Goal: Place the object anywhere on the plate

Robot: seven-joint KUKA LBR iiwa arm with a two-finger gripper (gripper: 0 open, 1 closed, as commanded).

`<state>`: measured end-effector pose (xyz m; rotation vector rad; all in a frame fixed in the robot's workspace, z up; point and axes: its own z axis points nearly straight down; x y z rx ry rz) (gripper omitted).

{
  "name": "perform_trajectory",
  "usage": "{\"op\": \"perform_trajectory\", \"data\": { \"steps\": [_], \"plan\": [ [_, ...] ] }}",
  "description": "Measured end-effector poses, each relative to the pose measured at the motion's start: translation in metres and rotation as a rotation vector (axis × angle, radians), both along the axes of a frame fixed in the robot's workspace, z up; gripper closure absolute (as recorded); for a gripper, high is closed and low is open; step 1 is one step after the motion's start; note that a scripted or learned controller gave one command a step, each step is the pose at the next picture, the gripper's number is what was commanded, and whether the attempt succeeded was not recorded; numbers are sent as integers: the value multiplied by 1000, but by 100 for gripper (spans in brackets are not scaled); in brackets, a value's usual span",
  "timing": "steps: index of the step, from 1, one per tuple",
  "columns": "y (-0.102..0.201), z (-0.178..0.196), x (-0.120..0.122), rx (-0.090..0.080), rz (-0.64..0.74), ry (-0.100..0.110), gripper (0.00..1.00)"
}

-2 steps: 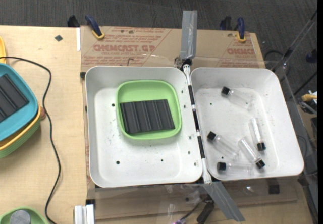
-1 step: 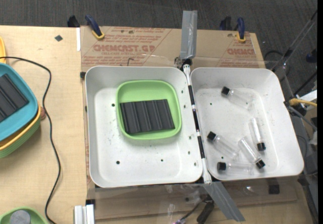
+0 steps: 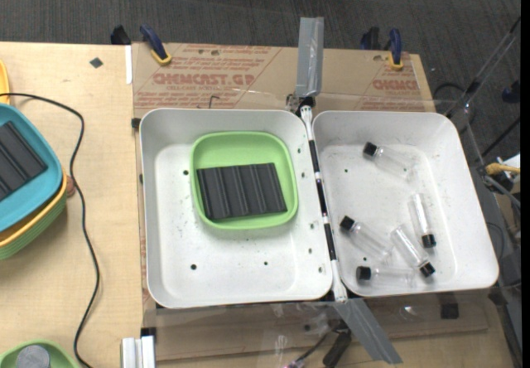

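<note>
A square green plate (image 3: 281, 155) sits in the left white bin (image 3: 166, 259), toward its back. A dark ribbed rectangular slab (image 3: 242, 191) lies flat on the plate, covering most of its middle. The right white bin (image 3: 464, 192) holds several clear plastic vials with black caps: one at the back (image 3: 383, 154), one near the left wall (image 3: 364, 235), one at the right (image 3: 421, 219), and others near the front (image 3: 410, 249).
Brown cardboard (image 3: 248, 72) lies under both bins, held by clamps at the back. On the wooden table to the left stand stacked teal and green dishes (image 3: 29, 192) and a black cable (image 3: 87, 217). A grey strip (image 3: 310, 60) rises behind the bins' seam.
</note>
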<state>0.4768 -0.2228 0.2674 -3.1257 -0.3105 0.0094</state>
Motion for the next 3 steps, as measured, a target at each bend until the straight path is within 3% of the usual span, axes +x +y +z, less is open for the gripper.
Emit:
{"op": "perform_trajectory", "data": {
  "steps": [2,3],
  "plan": [
    [1,10,1,0,5,-1,0],
    [1,136,20,-1,7,0,0]
  ]
}}
